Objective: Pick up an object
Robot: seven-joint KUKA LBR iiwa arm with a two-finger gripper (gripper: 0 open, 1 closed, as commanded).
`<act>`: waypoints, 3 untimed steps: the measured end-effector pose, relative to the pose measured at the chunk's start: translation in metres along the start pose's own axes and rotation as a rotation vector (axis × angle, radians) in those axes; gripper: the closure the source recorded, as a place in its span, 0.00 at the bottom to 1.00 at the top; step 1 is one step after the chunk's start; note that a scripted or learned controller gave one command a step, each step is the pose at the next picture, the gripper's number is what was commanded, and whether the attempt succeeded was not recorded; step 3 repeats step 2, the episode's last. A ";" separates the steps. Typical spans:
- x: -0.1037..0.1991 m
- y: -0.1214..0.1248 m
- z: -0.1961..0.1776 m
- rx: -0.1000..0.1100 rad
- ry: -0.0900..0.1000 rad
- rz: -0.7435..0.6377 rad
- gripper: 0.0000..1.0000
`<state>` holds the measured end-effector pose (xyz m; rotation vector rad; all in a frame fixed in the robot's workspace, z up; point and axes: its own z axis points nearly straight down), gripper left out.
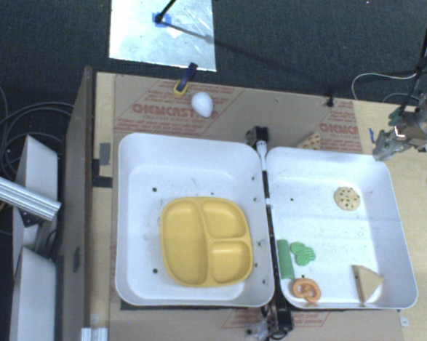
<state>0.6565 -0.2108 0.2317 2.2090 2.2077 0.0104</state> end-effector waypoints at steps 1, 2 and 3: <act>0.062 -0.071 -0.023 0.017 0.010 -0.007 1.00; 0.030 -0.015 0.024 0.015 0.006 -0.004 1.00; 0.030 -0.015 0.024 0.015 0.006 -0.004 1.00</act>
